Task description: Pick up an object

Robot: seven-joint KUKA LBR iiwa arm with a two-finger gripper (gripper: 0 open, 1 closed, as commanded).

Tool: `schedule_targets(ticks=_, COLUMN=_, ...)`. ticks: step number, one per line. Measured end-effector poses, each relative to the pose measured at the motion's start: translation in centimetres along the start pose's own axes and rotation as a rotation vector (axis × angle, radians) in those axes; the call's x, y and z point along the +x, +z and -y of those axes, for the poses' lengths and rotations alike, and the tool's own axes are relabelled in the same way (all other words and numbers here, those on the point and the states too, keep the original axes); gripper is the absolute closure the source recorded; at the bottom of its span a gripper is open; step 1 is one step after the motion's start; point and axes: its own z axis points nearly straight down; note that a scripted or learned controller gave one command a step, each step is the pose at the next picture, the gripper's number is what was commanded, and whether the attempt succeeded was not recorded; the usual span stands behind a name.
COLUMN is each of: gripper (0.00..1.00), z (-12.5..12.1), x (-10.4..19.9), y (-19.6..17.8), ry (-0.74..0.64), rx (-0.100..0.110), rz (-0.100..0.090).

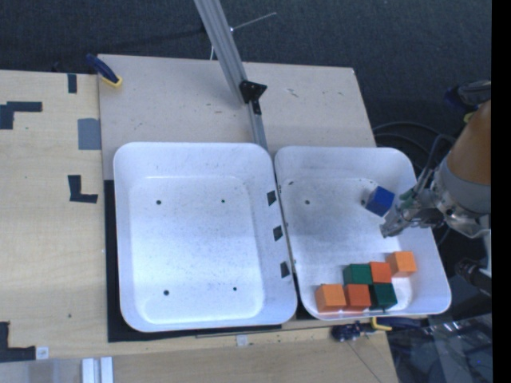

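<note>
My hand (397,218) is inside the right bin (335,159), near its right wall, with the blue block (380,200) just beside it on the left. I cannot tell whether the block is gripped or merely adjacent to my hand. Other candidates lie in the bin's near corner: orange blocks (330,296) and green blocks (358,274), clustered and touching. The left bin (192,152) sits alongside on the worktop (184,102). Judgement: approach is complete; a confirmed grasp and the lift remain outstanding.
</note>
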Motion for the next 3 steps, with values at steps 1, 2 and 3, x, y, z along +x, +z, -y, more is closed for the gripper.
schedule_targets(ticks=1, gripper=1.0, z=-0.1, x=0.0, y=-1.5, ry=0.0, rx=0.004, rz=-0.002)
schedule_targets(ticks=2, gripper=1.0, z=-0.3, x=6.0, y=-2.2, ry=-0.005, rx=0.005, rz=-0.004)
schedule_targets(ticks=3, gripper=1.0, z=-1.7, x=12.0, y=-1.8, ry=-0.006, rx=0.007, rz=-0.004)
